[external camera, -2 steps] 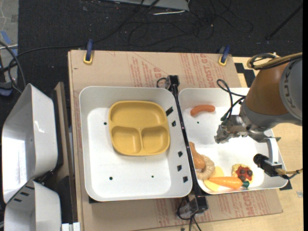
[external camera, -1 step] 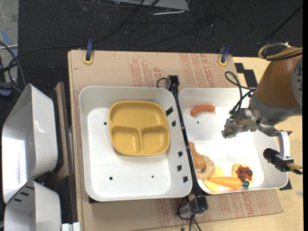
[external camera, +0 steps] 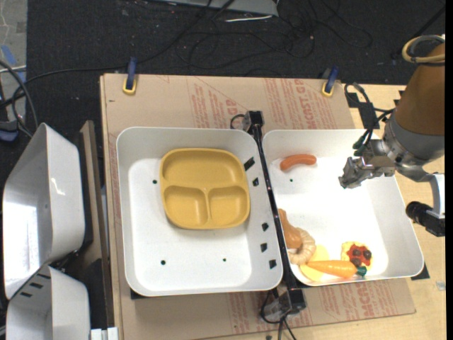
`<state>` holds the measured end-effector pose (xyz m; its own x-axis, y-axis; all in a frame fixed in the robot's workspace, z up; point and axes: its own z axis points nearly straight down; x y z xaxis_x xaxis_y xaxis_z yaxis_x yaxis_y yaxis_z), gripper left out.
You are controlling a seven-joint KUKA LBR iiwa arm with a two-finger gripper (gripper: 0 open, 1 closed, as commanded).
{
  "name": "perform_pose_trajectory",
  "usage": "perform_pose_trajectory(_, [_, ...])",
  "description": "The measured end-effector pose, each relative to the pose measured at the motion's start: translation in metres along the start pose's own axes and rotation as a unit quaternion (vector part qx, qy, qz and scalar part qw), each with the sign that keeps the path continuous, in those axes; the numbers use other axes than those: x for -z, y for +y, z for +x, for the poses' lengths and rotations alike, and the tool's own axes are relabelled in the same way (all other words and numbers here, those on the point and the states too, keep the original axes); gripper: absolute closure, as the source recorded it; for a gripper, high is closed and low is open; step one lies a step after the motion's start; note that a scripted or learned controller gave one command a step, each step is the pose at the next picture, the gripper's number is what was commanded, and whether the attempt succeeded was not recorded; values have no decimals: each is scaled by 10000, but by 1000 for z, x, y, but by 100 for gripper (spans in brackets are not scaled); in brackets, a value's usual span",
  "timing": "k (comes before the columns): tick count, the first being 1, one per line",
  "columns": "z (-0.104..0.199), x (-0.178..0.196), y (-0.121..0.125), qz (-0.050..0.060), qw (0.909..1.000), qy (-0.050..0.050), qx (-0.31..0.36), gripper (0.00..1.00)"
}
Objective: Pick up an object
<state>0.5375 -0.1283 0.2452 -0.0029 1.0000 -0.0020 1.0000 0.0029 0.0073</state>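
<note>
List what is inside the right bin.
The right bin holds a sausage, a carrot, a pale shrimp-like piece and a yellow toy with red spots. The gripper hangs above, covering a patch of floor.

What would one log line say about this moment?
gripper: above right bin, holding nothing seen | sausage: lying nearby | carrot: near front edge | yellow tray: left bin

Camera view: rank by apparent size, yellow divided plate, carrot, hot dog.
1. yellow divided plate, by far the largest
2. carrot
3. hot dog

The last two look close; the carrot seems slightly longer.
</note>
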Motion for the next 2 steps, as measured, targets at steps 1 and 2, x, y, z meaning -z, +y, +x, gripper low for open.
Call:
perform_pose_trajectory(1, [0, 46, 2, 6, 10000, 0, 1, 100])
perform_pose_trajectory(2, [62, 33, 8, 37, 10000, 14, 22, 100])
